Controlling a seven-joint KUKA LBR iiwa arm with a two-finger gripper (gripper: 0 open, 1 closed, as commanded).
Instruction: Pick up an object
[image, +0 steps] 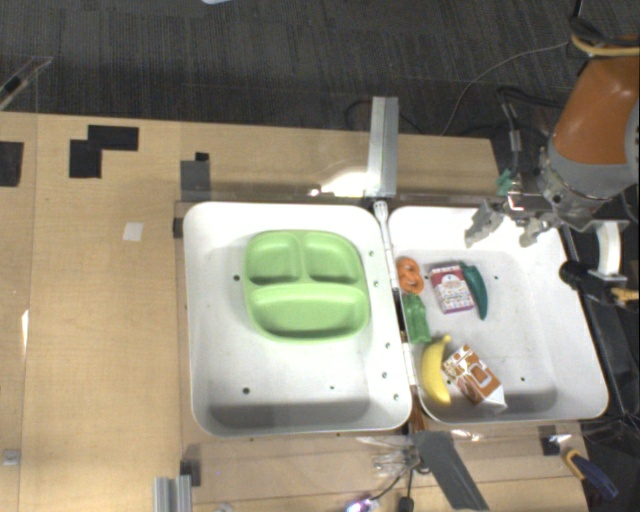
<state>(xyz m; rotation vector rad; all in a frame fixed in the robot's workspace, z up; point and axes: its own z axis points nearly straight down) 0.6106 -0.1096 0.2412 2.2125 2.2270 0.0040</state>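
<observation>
From above, the gripper (508, 225) hung over the right bin (560, 330) near its 12 o'clock rim, its two fingers (482, 224) spread apart with nothing between them. The objects lay well apart from it, toward the bin's 9 and 7 o'clock side: an orange item (408, 275), a green piece (415, 320), a small pink carton (452, 288) touching a dark green vegetable (477, 290), a banana (434, 370) and a brown-and-white packet (473, 376). The left bin (215, 300) held a green divided plate (304, 284) at its centre.
</observation>
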